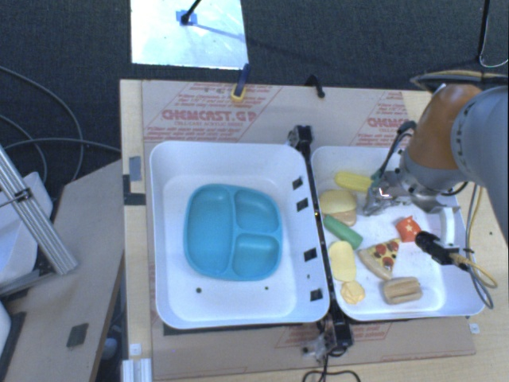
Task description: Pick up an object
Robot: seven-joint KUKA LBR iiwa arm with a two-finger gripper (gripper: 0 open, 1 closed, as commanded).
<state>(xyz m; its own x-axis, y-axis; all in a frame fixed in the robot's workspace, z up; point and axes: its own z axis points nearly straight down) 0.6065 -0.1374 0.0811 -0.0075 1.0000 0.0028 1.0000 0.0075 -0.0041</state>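
In the left bin we see a blue tray with three compartments, lying flat near the middle. A row of black clips runs along the seam where the two bins meet on the counter.

In the right bin we see toy foods. Near its left wall lie a bun, a green piece just below it, a pale yellow piece and a small round cookie. A yellow banana-like piece sits toward the back. Further right come a pizza slice, a brown bread roll at the front and a red piece.

The gripper hangs low over the back of this bin, just right of the bun and below the yellow piece. We cannot tell how it is set, and nothing visibly sits in it. The arm comes in from the right, orange band above the wrist.
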